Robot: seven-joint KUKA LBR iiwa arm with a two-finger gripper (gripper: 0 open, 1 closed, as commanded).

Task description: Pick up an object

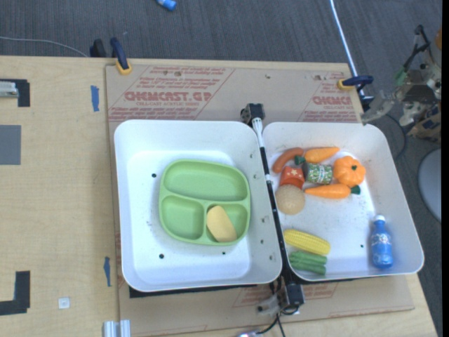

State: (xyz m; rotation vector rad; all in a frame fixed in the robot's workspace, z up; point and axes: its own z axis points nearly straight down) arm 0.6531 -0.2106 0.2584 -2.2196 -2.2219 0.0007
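Candidates for pickup all lie in the right bin. A blue bottle lies alone by the near right wall, well apart from the rest. This makes it the cleanest target, with free space on its left side.

An ear of corn and a green pod lie side by side, touching or nearly so, against the divider wall. A grasp there risks catching both, or the wall.

The far half of the bin holds a tight cluster:
- a small pumpkin
- two carrots, one behind and one in front
- a green-labelled can
- a red pepper
- a pale round ball

The pieces touch one another, so there is little room to close around any single one.

In the left bin sits a green divided plate. One yellow lump is in its near right compartment. It is isolated, but the compartment ridges could crowd a grasp.

The gripper sits outside the bins, beyond the far right corner of the right bin, over the bench edge. Nothing is seen in it. Whether it is apart or together cannot be told, as that corner is cluttered with cabling.

Judgement: the approach has not begun. The next move calls for travel in over the right bin and a descent onto one separated item.
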